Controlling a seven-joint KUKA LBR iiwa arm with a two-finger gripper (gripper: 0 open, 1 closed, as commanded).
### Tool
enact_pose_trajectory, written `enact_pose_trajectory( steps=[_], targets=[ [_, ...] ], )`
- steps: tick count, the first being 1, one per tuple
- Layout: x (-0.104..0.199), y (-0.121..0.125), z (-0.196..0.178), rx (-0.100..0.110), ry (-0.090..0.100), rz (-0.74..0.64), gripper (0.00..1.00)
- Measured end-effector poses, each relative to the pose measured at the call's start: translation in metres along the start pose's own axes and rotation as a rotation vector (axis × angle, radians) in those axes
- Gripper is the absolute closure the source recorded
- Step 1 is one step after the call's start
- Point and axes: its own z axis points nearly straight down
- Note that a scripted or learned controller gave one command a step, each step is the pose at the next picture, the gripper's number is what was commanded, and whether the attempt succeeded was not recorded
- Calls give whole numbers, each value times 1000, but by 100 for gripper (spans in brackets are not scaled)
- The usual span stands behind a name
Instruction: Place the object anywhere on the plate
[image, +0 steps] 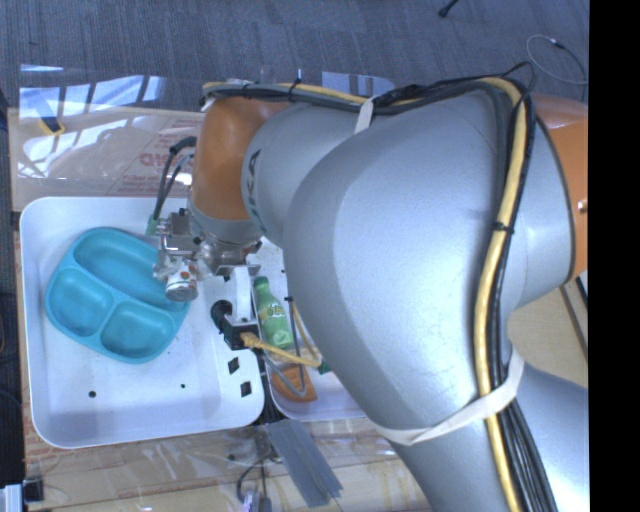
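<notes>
My jaws (178, 272) hang at the right edge of the blue plate (105, 300), in the left bin (60, 425), but from this high slanted camera I see only the metal wrist hardware and a round silvery fitting, so whether they are parted or clenched, or carrying anything, I cannot tell. Just to the right of them, over the seam between the two bins, a green bottle (271, 312) lies roughly lengthwise with its cap pointing away from the camera, and beneath it sits something orange-brown (290, 384) in the right bin (300, 405), partly covered by my own grey arm (400, 270). I take the bottle to be the likely object for the plate, though that is a guess, since much of the right bin is hidden under my bulk. The plate has three compartments, and the parts of them I can see look bare, so I judge nothing has been set down yet. It looks like I am either arriving over the plate or between the pick and the place. If I hold nothing, the next move calls for a reach right to the bottle and a grip across its narrow body; if I hold something, a short lowering over the nearest compartment and a release.
</notes>
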Motion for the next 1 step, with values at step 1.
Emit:
enact_pose_trajectory(
  steps=[1],
  targets=[
    [0, 0, 0, -1, 0, 0, 0]
  ],
)
